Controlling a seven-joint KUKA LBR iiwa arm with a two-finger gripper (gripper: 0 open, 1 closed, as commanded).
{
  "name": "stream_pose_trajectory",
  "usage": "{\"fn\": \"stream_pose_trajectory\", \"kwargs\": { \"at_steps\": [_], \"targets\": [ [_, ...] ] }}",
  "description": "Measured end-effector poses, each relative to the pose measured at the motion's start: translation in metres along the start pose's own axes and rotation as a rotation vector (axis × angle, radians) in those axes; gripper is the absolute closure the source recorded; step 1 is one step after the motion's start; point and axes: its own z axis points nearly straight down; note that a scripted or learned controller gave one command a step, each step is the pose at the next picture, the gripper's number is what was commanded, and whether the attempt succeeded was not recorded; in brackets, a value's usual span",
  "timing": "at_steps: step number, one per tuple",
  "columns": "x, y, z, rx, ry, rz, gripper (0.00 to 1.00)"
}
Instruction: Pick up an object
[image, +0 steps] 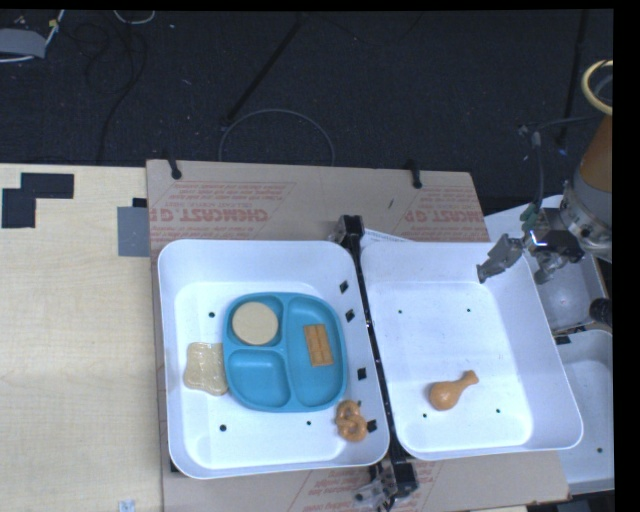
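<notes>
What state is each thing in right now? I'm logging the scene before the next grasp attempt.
Blue tray: flat in the left bin, three compartments.
Round cracker: in the tray's upper left compartment.
Orange bar: in the tray's right compartment.
Pale bread piece: in the bin against the tray's left edge.
Brown pretzel: in the left bin's lower right corner.
Drumstick: lying alone in the right bin.
Gripper: over the right bin's upper right rim, holding nothing.

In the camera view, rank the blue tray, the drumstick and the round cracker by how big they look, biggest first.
1. Blue tray, by far the largest.
2 and 3. Round cracker and drumstick look too alike to rank: the drumstick is longer, the cracker wider.
</notes>
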Motion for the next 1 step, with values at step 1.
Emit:
{"fn": "stream_pose_trajectory", "kwargs": {
  "at_steps": [1],
  "targets": [
    [0.0,0.0018,-0.0064,-0.011,-0.002,-0.002,0.0]
  ]
}}
